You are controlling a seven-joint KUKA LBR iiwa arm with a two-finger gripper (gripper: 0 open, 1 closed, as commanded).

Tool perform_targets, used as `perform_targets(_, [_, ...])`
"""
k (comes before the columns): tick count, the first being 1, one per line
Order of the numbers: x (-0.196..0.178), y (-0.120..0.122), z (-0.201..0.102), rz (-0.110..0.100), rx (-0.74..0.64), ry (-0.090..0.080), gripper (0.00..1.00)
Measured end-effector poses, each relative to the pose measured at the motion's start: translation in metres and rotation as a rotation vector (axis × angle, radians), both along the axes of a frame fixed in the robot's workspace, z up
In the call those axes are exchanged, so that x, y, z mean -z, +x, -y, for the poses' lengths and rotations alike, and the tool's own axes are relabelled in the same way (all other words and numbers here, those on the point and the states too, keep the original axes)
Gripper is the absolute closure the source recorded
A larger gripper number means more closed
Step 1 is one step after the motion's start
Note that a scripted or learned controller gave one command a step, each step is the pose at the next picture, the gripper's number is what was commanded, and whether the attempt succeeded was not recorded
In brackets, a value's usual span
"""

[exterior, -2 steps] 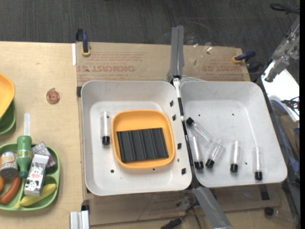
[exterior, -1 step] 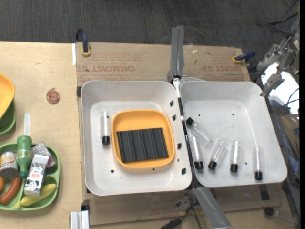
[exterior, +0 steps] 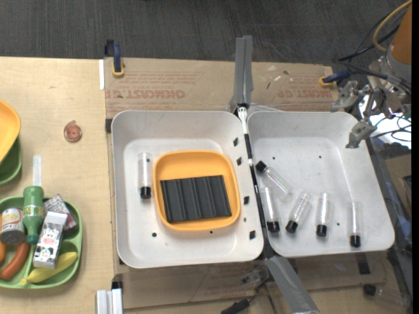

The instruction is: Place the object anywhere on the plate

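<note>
Camera view: ribbed black slab (exterior: 196, 198) on rounded-square orange plate (exterior: 196, 169).

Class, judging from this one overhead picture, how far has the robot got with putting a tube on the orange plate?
Done: nothing yet. The orange plate carries a black ridged insert but no tube.
In hand: nothing visible. The gripper sits by the right bin's far right corner.
Left: five tubes lie in the right bin, one tube beside the plate. One must be picked and placed.

The orange plate (exterior: 196, 190) carries a black ridged block (exterior: 196, 197) at its centre, leaving only rim free; one vial (exterior: 145, 174) lies at its nine o'clock.
</note>
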State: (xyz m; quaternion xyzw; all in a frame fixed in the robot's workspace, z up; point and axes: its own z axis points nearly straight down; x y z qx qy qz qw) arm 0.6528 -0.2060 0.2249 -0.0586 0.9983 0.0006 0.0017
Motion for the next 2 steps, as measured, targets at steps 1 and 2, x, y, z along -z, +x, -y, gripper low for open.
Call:
perform_targets(1, [-0.0106, 0.0075, 0.0159, 0.005, -0.288, -0.002, 0.00])
perform_targets(2, [-0.0133, 0.0077, 0.0149, 0.004, -0.401, -0.002, 0.00])
